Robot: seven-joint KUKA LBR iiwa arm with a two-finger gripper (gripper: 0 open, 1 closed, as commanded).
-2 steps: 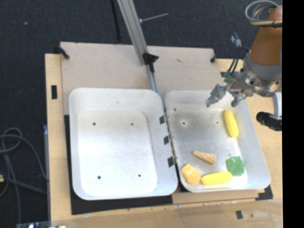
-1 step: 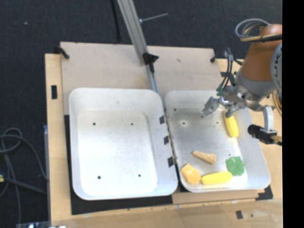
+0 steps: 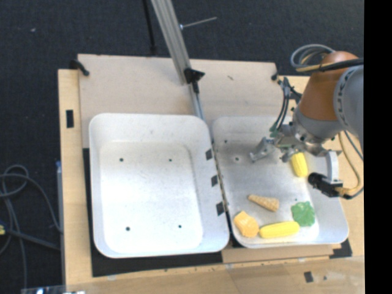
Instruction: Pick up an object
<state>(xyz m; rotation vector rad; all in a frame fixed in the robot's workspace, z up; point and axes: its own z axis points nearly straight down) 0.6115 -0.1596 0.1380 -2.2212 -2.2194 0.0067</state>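
Yellow corn cob [image 3: 279, 229] lies lowest in right bin [image 3: 236, 133]; claw [image 3: 288, 147] state unclear.

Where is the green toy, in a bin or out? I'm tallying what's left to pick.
In. The green toy lies on the floor of the right bin, near its front right corner.

The arm [image 3: 334, 100] comes in from the right side and bends down over the far right part of the right bin [image 3: 245, 133]. Its grey body is thick, and the orange band [image 3: 321, 94] sits just above the wrist. The gripper [image 3: 272, 147] points down and to the left, low over the bin floor near the far edge. One metal finger [image 3: 258, 153] reaches out to the left. Thin cables [image 3: 285, 106] run along the wrist.
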